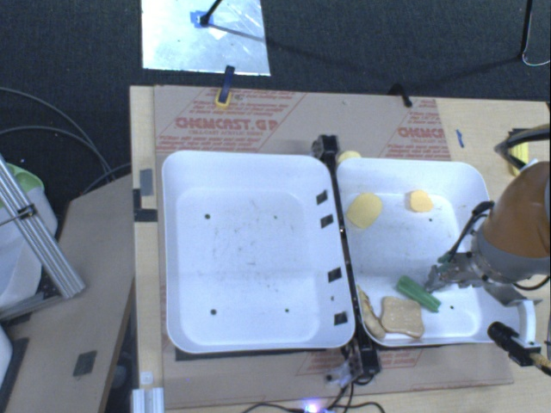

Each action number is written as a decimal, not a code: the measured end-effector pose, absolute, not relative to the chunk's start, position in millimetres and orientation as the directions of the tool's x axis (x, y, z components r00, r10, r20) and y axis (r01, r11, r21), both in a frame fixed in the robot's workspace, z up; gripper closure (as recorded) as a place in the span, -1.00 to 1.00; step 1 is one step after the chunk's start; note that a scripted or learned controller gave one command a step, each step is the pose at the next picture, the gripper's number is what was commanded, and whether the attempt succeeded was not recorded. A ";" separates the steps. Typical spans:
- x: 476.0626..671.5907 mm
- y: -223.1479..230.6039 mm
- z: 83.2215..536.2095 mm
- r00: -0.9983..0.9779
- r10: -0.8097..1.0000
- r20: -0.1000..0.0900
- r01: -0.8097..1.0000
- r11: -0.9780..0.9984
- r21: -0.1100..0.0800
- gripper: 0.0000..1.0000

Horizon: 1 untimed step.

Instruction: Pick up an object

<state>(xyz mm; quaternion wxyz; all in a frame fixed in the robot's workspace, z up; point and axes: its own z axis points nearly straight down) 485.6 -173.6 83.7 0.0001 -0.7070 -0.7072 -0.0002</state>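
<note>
The claw (441, 275), its state impossible to tell, sits low in the right shallow white bin (465, 177) beside the flat green plastic bar (418, 293), apparently positioned for a grasp.

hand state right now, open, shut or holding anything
Hand: low in the right bin, right beside the green block. Open or closed cannot be told from this view, and nothing is seen held.
</note>
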 end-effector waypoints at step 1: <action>487.6 -134.9 84.3 -0.006 1.000 0.002 1.000 0.006 0.002 1.00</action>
